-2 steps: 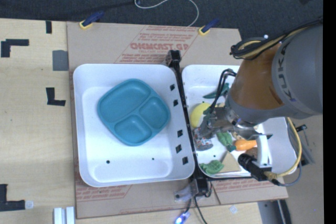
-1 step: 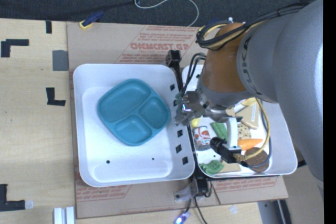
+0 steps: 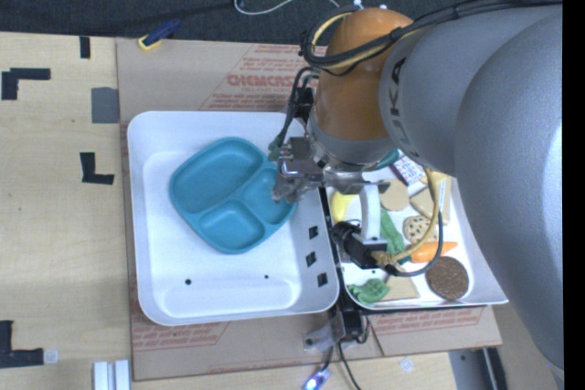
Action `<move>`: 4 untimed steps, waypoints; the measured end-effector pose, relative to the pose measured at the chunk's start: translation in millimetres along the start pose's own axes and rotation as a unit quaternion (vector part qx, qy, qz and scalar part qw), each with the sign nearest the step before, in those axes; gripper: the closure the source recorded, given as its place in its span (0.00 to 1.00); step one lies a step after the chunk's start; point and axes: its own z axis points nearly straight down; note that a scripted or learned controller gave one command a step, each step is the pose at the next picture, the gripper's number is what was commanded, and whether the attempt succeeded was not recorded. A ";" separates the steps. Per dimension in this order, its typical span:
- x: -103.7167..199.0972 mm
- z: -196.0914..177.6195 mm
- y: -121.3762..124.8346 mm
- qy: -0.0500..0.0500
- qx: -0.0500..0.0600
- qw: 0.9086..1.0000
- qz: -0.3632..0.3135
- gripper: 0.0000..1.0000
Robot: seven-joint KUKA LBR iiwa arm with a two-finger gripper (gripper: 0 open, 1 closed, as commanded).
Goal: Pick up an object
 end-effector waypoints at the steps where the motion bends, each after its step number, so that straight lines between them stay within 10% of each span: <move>1: 26.4 -117.1 -44.8 0.001 -0.002 1.000 0.001 1.00; 2: 24.0 -110.5 -43.7 -0.002 0.002 1.000 0.004 0.00; 3: 24.5 -120.3 -43.8 -0.002 0.002 1.000 0.003 1.00; 4: 24.3 -119.8 -43.8 -0.003 0.003 1.000 0.003 0.00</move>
